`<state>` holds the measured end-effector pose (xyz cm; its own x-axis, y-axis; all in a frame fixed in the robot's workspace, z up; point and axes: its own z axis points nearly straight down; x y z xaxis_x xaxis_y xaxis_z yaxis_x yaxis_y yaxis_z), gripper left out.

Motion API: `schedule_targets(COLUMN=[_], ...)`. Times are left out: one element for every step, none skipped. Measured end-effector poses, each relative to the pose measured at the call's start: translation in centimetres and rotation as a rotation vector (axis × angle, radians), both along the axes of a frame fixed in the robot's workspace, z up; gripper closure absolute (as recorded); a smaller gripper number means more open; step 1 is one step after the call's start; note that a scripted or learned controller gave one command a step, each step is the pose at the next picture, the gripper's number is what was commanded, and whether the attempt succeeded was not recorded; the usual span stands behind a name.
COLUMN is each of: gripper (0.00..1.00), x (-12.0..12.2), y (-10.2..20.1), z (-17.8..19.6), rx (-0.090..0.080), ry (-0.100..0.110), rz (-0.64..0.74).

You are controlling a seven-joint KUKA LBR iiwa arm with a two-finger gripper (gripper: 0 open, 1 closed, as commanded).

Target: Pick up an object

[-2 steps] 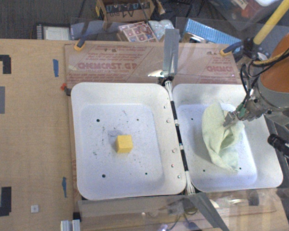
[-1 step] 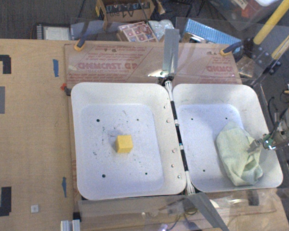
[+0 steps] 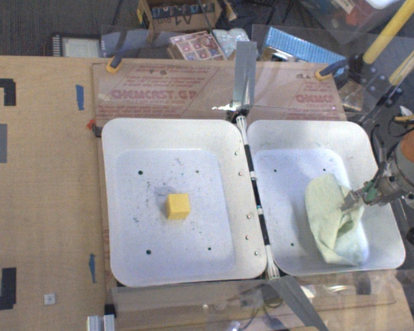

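A small yellow cube (image 3: 179, 206) lies near the middle of the left bin (image 3: 124, 143). A crumpled pale green cloth (image 3: 331, 223) rests in the right half of the right bin (image 3: 290, 143). My gripper (image 3: 352, 200) comes in from the right and sits low over the cloth's upper right part, its tip at or on the fabric. The arm's wrist, with its orange band (image 3: 408, 150), hangs over the right bin's right rim.
The two white bins stand side by side, parted by a narrow ridge (image 3: 252, 185). A cardboard sheet (image 3: 165, 92) lies behind them, with boxes and cables further back. Bare wooden bench (image 3: 41, 185) spreads to the left.
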<state>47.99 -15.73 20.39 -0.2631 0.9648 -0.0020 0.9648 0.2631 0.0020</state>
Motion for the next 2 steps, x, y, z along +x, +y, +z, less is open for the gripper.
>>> schedule_targets(gripper=[1.0,1.0], x=[0.6,8.7], y=[5.3,7.6], z=[0.0,-1.9], rx=[0.002,0.0], ry=[0.002,0.0], rz=[-0.082,-0.101])
